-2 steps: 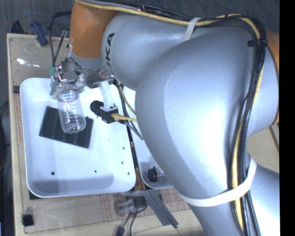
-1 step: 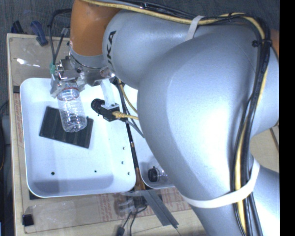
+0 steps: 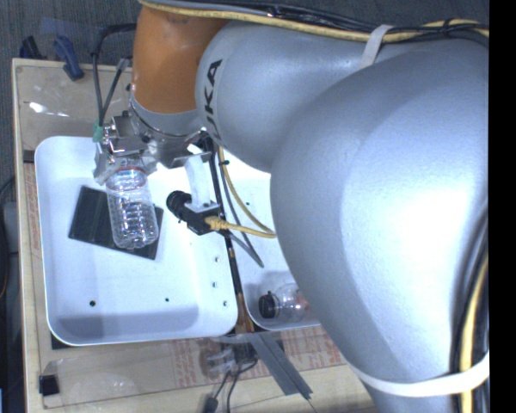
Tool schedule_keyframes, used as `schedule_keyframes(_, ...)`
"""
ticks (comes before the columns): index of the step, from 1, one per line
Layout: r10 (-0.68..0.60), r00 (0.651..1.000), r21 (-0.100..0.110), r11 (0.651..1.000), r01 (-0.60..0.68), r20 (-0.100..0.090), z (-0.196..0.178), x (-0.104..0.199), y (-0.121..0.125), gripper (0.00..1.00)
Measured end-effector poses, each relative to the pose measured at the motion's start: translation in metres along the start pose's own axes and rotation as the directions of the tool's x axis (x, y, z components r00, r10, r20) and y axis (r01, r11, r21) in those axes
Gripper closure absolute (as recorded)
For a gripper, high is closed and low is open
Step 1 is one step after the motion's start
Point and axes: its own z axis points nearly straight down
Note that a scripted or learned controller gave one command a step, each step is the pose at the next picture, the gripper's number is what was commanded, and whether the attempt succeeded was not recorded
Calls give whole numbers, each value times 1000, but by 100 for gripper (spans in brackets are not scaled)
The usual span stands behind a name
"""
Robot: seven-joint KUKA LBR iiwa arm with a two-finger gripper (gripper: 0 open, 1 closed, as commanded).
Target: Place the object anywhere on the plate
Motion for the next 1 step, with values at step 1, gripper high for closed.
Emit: schedule_keyframes(1, 1, 1000, 0, 1000, -1, 0, 0, 0, 0, 0)
